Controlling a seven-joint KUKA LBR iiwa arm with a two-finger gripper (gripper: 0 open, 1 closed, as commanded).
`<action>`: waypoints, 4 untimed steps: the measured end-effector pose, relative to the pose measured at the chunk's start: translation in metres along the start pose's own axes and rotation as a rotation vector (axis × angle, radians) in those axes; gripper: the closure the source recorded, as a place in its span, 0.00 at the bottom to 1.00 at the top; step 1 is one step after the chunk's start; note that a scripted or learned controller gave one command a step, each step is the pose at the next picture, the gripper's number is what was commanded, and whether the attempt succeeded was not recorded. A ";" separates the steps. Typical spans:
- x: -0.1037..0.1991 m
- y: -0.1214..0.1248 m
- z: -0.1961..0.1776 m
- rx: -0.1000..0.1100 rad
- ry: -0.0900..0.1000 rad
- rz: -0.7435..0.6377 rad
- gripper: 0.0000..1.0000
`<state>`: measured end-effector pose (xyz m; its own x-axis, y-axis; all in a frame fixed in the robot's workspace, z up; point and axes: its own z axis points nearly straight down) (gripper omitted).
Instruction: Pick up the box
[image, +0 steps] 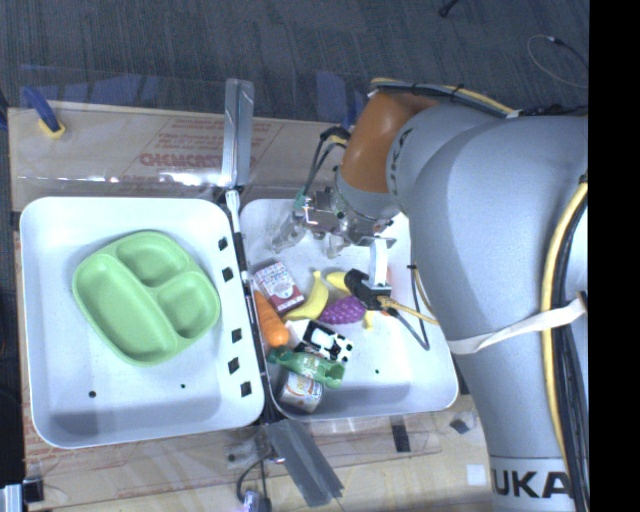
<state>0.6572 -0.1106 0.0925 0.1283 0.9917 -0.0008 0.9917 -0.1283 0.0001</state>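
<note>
Beside the carrot (270, 318), the box (279, 286) lies flat, long axis diagonal.

The arm (470, 230) hides the right bin's (420, 385) far right corner; the pincer (300, 222) is too blurred to tell its fingers' state

Green plate (146, 293); red box (278, 285); orange carrot (271, 319).
</note>
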 end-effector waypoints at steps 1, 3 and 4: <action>0.010 -0.060 0.001 0.004 0.001 0.067 0.00; -0.067 -0.090 0.001 0.003 0.001 -0.005 1.00; -0.066 -0.090 0.001 0.004 0.001 -0.006 0.00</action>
<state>0.5590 -0.1648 0.0911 0.1223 0.9925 0.0007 0.9925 -0.1223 -0.0038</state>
